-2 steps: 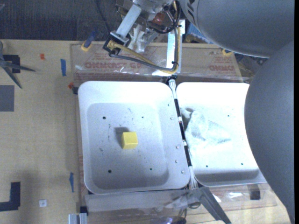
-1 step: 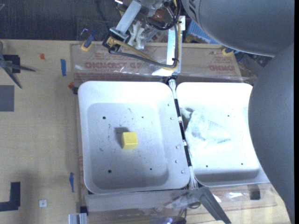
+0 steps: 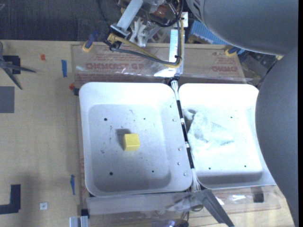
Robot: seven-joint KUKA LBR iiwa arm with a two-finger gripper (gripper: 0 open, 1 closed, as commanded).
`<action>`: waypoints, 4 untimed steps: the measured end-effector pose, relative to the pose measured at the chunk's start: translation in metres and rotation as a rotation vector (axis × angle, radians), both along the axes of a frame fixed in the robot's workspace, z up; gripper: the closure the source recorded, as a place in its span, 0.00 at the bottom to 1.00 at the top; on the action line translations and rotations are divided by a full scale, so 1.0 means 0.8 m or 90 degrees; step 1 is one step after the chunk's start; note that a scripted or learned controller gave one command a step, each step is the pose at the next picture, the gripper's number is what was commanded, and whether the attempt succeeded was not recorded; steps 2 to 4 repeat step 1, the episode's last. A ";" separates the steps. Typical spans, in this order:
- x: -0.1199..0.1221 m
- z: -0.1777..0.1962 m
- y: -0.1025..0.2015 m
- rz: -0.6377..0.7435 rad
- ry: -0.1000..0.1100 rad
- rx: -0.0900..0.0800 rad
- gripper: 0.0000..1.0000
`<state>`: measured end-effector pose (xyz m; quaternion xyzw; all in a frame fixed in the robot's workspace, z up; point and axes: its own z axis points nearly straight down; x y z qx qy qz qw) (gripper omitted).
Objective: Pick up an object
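Gripper (image 3: 137, 30) raised beyond the bins, fingers apparently apart, holding nothing. Yellow cube (image 3: 131, 142) well below it, in left bin (image 3: 90, 98).

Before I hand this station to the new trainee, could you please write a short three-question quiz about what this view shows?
1. True or false: the yellow block lies in the right bin.
2. Multiple choice: the tool is seen (A) above the far edge of the left bin, outside both bins, (B) touching the block, (C) inside the right bin.
3. Short answer: what lies in the right bin?

Key
1. False; it lies in the left bin, near its middle.
2. A.
3. A crumpled piece of clear plastic, near that bin's left side.
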<state>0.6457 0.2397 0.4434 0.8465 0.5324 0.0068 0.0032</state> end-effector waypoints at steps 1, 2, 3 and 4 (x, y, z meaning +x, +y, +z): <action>-0.001 0.013 0.004 0.003 -0.002 0.000 1.00; -0.001 0.013 0.004 0.003 -0.002 0.000 1.00; -0.001 0.013 0.004 0.003 -0.002 0.000 1.00; -0.001 0.013 0.004 0.003 -0.002 0.000 1.00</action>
